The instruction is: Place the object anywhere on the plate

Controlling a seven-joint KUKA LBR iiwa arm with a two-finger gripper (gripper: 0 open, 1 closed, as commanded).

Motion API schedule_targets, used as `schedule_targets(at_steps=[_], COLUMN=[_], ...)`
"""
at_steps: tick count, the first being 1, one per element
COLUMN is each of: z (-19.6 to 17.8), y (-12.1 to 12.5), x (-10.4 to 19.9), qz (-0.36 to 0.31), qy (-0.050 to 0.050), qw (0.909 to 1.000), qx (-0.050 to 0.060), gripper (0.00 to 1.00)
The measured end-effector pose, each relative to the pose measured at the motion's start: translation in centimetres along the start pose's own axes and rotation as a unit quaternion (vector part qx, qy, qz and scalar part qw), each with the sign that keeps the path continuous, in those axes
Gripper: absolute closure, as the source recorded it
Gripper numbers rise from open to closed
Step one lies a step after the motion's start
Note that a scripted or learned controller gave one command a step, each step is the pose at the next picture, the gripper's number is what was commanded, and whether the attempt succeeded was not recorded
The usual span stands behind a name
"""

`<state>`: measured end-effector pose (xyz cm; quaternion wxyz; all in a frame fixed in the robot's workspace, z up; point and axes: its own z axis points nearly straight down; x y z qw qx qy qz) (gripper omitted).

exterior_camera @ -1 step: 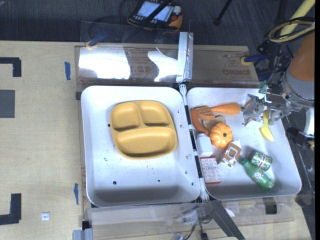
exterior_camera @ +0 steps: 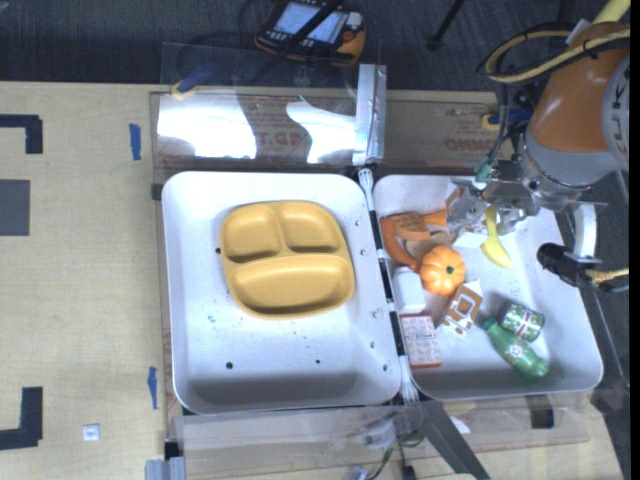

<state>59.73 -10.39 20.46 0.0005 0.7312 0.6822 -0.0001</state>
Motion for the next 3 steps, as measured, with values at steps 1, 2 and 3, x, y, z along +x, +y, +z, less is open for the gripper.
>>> schedule_targets(at_steps=[1, 2, 3], z=[2.1, 1.8, 1.8], y=[-0.3, 3.9, 3.9], x=[7.5, 15.4, 15.4], qz=[-0.050, -0.059, -0.059], qy=[0.001, 0.000, 0.000], qw=[0.9988, 0.9983, 0.9983], qx=[0.002, 0.001, 0.000], gripper=[1.00, 1.00, 0.00])
